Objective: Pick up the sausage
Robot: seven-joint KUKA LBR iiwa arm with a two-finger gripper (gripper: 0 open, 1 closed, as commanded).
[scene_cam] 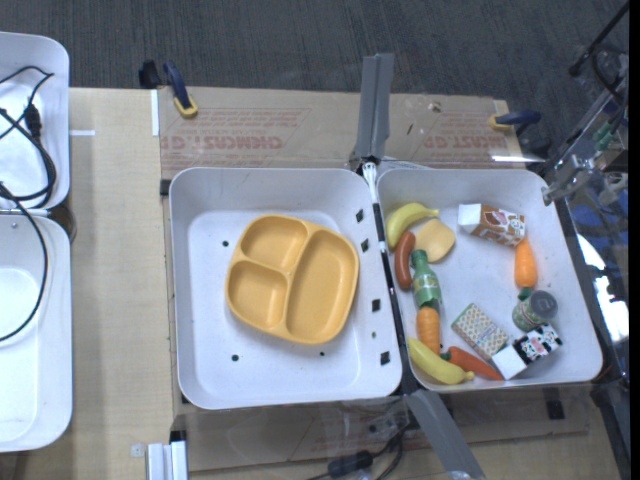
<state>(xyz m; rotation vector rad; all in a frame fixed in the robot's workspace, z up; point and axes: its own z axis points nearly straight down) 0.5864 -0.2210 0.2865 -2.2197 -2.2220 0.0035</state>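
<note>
The sausage (403, 261) is a short reddish-brown link lying lengthwise near the left wall of the right bin (575, 268). A yellow banana (407, 218) curves just above its upper end. A green bottle (426, 283) lies against its right side. A pale yellow round piece (436, 239) sits up and to the right of it. Below the bottle lies an orange carrot (428, 329).
The right bin also holds a second banana (437, 362), a red pepper (475, 364), a cracker box (479, 329), a cow-print carton (529, 351), a can (536, 310), another carrot (525, 264) and a brown carton (497, 225). A yellow divided plate (293, 278) sits in the left bin (200, 358).
</note>
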